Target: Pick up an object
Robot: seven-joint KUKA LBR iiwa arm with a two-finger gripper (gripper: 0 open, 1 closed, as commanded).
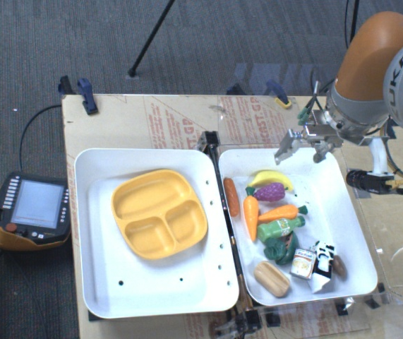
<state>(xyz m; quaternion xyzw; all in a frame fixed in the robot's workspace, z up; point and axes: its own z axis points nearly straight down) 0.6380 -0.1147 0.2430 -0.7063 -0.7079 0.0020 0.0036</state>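
Note:
My gripper (302,149) hangs open above the far edge of the right bin (353,224), with nothing between its fingers. Below and in front of it lies a pile of toy food: a yellow banana (268,177), a purple bunch of grapes (270,191), two orange carrots (250,217) (280,212), a red sausage (231,196), a green bottle (280,228), dark green leaves (280,250), a bread roll (272,279), a small orange carton (301,264) and a black-and-white carton (322,261).
The left bin (92,224) holds a yellow divided tray (159,212). A control pendant (30,212) lies on the floor to the left. Clamps (87,94) sit at the bench's far edge, and a black cable unit (370,181) lies right of the right bin.

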